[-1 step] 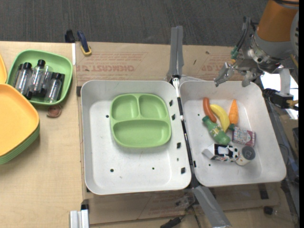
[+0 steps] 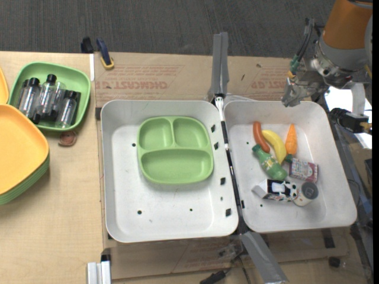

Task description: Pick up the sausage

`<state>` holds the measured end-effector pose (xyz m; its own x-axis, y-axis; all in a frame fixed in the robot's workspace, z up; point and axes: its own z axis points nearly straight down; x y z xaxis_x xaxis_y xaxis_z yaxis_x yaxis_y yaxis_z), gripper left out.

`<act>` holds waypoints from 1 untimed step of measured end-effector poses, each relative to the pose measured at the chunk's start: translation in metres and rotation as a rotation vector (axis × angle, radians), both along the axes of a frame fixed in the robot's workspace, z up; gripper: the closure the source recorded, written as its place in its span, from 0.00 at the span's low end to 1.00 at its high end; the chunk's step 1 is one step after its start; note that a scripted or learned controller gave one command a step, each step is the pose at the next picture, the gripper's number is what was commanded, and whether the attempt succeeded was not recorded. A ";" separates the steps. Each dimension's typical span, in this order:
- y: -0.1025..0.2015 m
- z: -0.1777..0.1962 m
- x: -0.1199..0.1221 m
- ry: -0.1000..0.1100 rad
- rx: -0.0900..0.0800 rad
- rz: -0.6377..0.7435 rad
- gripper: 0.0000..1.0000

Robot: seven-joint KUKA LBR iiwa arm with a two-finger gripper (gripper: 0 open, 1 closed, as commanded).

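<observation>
Fingers of the gripper [image 2: 292,97] hang above the far rim of the right bin [image 2: 337,212]; whether they are wide or narrow I cannot tell. I count one sausage [image 2: 259,136], touching one banana [image 2: 275,144].

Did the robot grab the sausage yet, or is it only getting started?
Only getting started. Nothing looks done: the sausage lies in the right bin, beside the banana. The gripper is up near that bin's back rim, away from the sausage, with nothing seen between its fingers. Left to do: move over the sausage, come down, grab it and lift.
</observation>
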<state>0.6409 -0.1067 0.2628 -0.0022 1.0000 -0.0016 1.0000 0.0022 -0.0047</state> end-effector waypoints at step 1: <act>-0.034 -0.028 0.011 -0.002 0.002 0.267 1.00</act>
<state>0.6515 -0.1403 0.2351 -0.2665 0.9638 -0.0003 0.9638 0.2665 -0.0021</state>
